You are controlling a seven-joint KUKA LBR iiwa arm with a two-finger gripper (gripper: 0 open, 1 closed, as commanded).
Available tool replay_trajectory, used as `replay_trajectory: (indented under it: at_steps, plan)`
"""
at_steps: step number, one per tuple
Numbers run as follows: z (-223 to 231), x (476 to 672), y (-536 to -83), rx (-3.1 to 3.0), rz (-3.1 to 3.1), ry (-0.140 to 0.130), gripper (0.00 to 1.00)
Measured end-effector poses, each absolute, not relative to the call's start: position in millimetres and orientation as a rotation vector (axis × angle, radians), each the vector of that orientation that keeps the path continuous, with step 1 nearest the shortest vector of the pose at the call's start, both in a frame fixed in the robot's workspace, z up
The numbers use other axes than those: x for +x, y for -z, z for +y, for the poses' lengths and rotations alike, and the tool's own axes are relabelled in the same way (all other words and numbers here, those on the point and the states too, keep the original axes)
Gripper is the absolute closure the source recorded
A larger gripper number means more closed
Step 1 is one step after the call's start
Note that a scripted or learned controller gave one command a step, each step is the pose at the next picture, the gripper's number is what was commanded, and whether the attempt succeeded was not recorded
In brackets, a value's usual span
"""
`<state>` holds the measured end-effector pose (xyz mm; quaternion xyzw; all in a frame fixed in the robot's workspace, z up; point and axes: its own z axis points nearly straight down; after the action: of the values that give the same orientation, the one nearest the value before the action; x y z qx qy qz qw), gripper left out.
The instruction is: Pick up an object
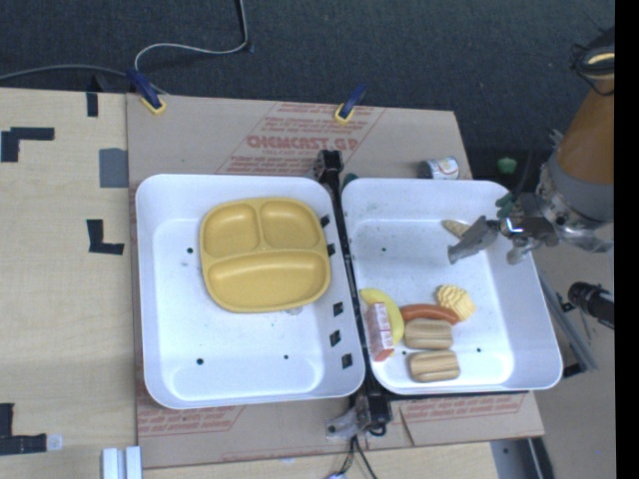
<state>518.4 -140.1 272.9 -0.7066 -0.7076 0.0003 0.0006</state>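
While tool [467, 239] hovers over right bin [519, 297], food [424, 327] sits nearby.

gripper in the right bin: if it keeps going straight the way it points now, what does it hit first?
Probably bare floor of the right white bin, then its left wall. The two-finger gripper points left and slightly down-image; the toy food lies nearer the camera, off that line. Depth is uncertain from one view.

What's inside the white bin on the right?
In the right bin, near its front: a banana, a small packet, a hot dog, a corn piece and two buns. The gripper covers part of the floor.
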Motion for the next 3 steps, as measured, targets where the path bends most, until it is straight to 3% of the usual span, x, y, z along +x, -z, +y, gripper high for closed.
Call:
replay_trajectory:
  at_steps: [1, 2, 3]
  plan:
    - [-139.9, 561.9, -116.4, -2.218, -2.220, -0.003, 0.00]
    - [-114.0, 599.4, -86.1, -2.221, -2.224, 0.003, 0.00]
    - [-104.8, 498.6, -86.1, -2.224, -2.222, 0.001, 0.00]
